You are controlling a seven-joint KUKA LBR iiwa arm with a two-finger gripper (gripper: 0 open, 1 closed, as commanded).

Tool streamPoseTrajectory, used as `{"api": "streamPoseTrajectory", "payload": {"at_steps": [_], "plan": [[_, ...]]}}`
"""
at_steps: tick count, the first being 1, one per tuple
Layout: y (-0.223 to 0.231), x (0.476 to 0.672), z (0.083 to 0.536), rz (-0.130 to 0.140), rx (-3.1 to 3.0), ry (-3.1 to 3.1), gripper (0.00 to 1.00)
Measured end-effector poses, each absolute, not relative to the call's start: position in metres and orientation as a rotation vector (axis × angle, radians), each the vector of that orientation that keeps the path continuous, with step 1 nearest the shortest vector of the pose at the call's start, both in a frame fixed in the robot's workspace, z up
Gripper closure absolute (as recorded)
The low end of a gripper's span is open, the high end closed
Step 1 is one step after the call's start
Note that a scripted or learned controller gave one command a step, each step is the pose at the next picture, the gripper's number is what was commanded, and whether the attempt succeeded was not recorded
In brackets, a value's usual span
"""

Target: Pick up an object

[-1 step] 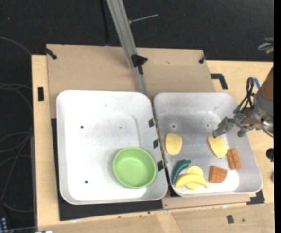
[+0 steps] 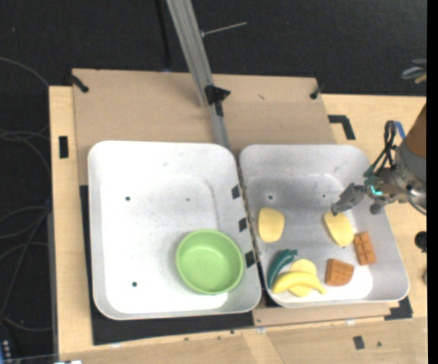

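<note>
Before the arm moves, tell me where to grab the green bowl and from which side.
Grip the green bowl by its rim, coming straight down from above with one finger inside and one outside. It sits upright and open, wide and round, so a grasp across the whole body looks unlikely. The rim toward the left bin's bare middle has more room than the side nearer the bin's wall.

green bowl (image 2: 209,261) | white bins (image 2: 113,173) | yellow bananas (image 2: 298,279) | orange waffle (image 2: 339,272)

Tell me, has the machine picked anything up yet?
Not yet. Reaching is done: the gripper is low in the right white bin. In hand: it sits just above the pale yellow rounded piece. Gripping and lifting remain; nothing looks raised.
</note>
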State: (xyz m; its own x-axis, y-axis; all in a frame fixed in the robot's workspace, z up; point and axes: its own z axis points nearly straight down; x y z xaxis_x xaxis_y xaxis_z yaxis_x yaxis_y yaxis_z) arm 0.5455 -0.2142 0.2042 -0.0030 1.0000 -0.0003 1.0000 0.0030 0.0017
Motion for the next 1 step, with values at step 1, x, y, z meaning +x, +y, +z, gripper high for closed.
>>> {"api": "streamPoseTrajectory", "payload": {"at_steps": [1], "plan": [[-0.2138, 0.5351, 0.1549, -0.005, 2.223, 2.224, 0.0]]}}
